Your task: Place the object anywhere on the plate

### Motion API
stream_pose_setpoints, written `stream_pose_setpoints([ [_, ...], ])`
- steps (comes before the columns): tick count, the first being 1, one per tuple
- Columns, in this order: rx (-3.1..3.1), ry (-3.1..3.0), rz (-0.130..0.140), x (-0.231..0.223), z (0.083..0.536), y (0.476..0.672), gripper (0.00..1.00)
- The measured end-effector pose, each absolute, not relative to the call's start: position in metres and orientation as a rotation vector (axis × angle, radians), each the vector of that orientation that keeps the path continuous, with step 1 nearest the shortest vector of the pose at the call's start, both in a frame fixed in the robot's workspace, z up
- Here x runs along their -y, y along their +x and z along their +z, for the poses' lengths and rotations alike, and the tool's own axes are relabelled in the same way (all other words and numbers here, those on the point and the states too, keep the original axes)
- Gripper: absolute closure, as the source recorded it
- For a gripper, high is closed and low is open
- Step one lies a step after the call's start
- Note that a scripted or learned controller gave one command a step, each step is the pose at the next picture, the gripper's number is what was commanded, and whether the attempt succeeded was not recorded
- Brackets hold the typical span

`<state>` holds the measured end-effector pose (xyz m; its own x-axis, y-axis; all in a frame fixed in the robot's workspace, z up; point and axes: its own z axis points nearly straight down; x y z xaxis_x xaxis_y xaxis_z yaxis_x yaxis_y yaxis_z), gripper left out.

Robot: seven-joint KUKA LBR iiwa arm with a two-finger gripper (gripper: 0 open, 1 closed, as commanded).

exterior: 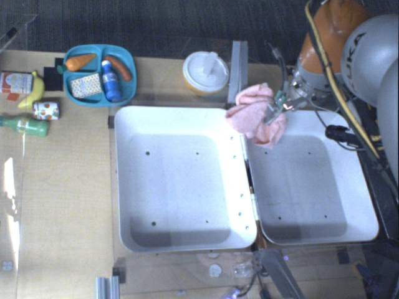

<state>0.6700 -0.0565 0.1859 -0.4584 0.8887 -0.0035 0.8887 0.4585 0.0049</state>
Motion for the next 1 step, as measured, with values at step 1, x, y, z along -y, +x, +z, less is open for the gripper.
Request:
stream_pose_setpoints([
  [1, -2.684, 1.623, 0.005, 0.0546, 0.2257, 0.6717, 1.00],
])
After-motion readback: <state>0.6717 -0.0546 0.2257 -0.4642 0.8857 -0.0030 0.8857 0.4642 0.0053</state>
